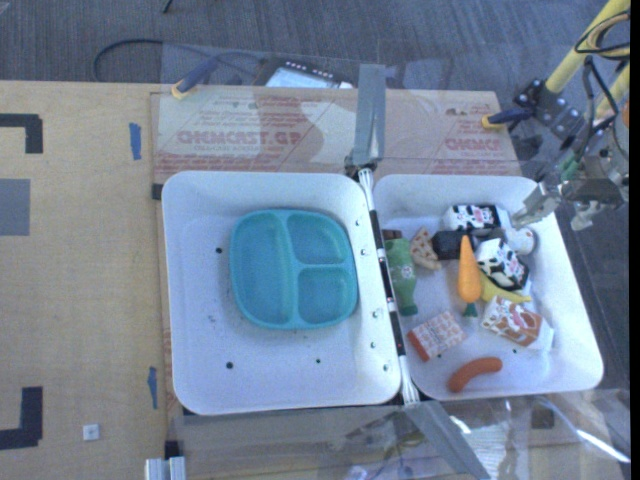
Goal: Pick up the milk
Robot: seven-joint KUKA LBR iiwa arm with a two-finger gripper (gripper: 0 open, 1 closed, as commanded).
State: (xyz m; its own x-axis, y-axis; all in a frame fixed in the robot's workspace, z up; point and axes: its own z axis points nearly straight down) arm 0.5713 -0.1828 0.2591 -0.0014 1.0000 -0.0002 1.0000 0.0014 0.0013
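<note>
Your gripper (527,214) hangs at the upper right corner of the right-hand shallow white bin (580,308), and the grey metal fingers point down-left toward the toys; whether they stand open or closed, you cannot tell from this slant, and nothing shows between them.

Take that right bin as your landmark. The milk, a small black-and-white cow-patterned carton (473,216), lies near its back wall, just left of the gripper. A second cow-patterned piece (502,263) sits a little nearer the front, right beside an orange plastic carrot (468,272) that stands lengthwise in the middle of the bin. A yellow banana-like piece (505,293) peeks out just under that second cow piece. Toward the bin's left wall you have a green plastic bottle (402,273) lying along the divider, with a tan, holed wedge like cheese (424,251) touching its upper end. Toward the front sit a red-and-white printed box (436,334), a white carton with red and orange print (514,323) near the right wall, and a red-orange sausage (473,373) closest to the front rim.

Left of your landmark, the second white bin (190,298) carries a teal plastic plate with three compartments (295,268) lying flat in its middle.

The carton rests on the bin floor, not lifted
</note>
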